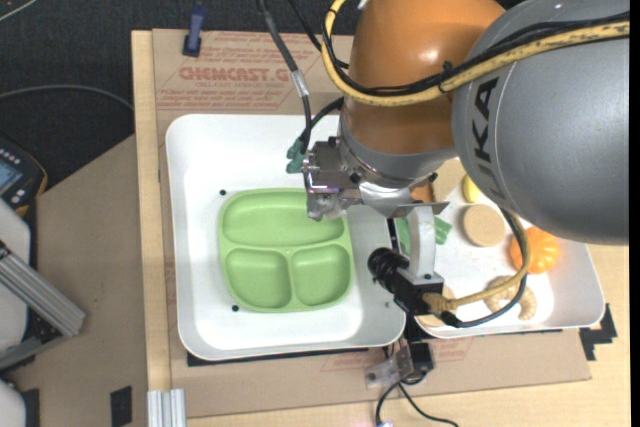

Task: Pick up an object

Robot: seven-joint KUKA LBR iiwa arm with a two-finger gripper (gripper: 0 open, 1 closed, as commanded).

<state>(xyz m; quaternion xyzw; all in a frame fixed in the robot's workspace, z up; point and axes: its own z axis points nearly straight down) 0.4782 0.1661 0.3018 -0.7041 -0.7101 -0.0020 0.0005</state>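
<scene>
A grey KUKA arm [560, 105] with its orange wrist dome reaches in from the right over a bench [160, 215] bearing two shallow white bins. The left bin [190, 165] holds a green divided tray [285, 250], pale and smooth, with one long compartment on the far side and two smaller ones nearer, lying flat near the bin's middle. The right bin [575, 300], largely covered by the arm, holds a tan disc [483, 225], an orange piece [540, 253], a small yellow piece [470, 187] and a beige strip [500, 293] near its front edge. The pincer [322, 200] hangs at the tray's far-right rim; whether it stands apart or together cannot be told. The step appears to be the approach for a grasp, nothing yet lifted. The next move would call for settling on the tray's thin rim, a hard edge to catch.
</scene>
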